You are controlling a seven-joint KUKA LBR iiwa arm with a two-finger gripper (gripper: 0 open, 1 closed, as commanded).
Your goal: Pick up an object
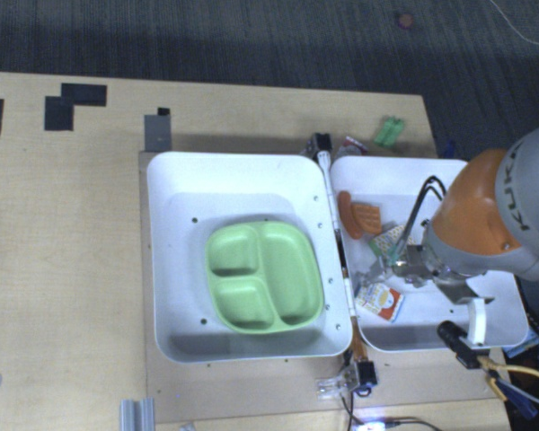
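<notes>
gripper: (397,266) lowered into right bin (512,326), state cannot be told
targets: clear wrapper (386,241), orange piece (361,215), packet (382,302), all clustered by the bin's left wall
grasp tip: one item should be centred before closing
room: tight at divider; open floor rightward
left bin (171,268): green tray (262,275)

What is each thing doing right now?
green plate: lying flat, right way up, in the left bin.
orange thing: lying in the right bin.
packets: piled beside the hand.
robot arm: reaching down into the right bin.
</notes>
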